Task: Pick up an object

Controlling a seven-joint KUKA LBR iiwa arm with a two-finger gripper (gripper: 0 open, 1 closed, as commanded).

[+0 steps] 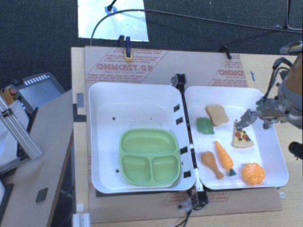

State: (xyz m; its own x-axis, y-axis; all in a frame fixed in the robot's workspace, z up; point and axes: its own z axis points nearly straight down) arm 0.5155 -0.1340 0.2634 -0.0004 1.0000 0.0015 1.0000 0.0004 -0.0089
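Observation:
The right bin (270, 151) holds several toy foods: a tan bread slice (217, 115), a green leafy piece (205, 126), a pizza slice (242, 139), a carrot (224, 155), a chicken drumstick (211, 163) and an orange pumpkin (253, 173). My gripper (244, 120) reaches in from the right and hangs just above the pizza slice's top end. I see nothing held between its fingers.
The left bin (106, 105) carries a green three-compartment plate (149, 156). A black divider with clips (185, 131) runs between the bins. The arm's wrist (284, 105) overhangs the right bin's far right rim. A clamp (128, 47) sits behind the bins.

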